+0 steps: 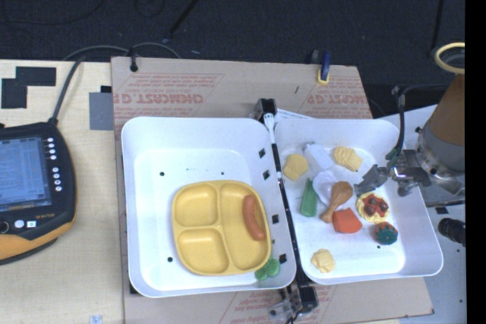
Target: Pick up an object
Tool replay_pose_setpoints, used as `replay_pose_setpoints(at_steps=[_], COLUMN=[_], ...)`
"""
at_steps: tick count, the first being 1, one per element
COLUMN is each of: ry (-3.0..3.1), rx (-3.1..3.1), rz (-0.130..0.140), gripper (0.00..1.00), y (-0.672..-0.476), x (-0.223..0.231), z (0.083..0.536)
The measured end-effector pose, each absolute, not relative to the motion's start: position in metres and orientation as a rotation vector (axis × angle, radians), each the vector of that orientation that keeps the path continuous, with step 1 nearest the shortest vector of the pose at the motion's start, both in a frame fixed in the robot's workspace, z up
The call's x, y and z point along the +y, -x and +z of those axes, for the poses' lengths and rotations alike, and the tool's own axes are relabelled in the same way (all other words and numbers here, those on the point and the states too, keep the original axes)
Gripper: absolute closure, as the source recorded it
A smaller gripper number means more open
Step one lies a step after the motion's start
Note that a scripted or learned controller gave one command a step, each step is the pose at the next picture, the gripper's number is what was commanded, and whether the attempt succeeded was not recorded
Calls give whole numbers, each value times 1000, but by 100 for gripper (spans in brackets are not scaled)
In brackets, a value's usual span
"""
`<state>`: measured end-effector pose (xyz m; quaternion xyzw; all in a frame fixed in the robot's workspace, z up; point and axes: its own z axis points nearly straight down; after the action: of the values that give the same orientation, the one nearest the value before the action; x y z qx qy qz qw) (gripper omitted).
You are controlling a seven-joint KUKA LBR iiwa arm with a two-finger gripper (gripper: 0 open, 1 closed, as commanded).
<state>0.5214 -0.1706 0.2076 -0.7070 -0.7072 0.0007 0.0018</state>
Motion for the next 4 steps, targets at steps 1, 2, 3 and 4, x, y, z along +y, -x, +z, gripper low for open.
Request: replay_pose_setpoints(at_steps=[1, 2, 3, 4], ry=[2219, 2217, 2211, 2216], rx=[-2232, -2221, -2238, -2226], rz=[-11, 4, -10, 0], gripper=[0, 100, 100, 100], y=[-476, -477, -532, -541], x=[-118, -121, -14, 27], z=[350, 352, 430, 445])
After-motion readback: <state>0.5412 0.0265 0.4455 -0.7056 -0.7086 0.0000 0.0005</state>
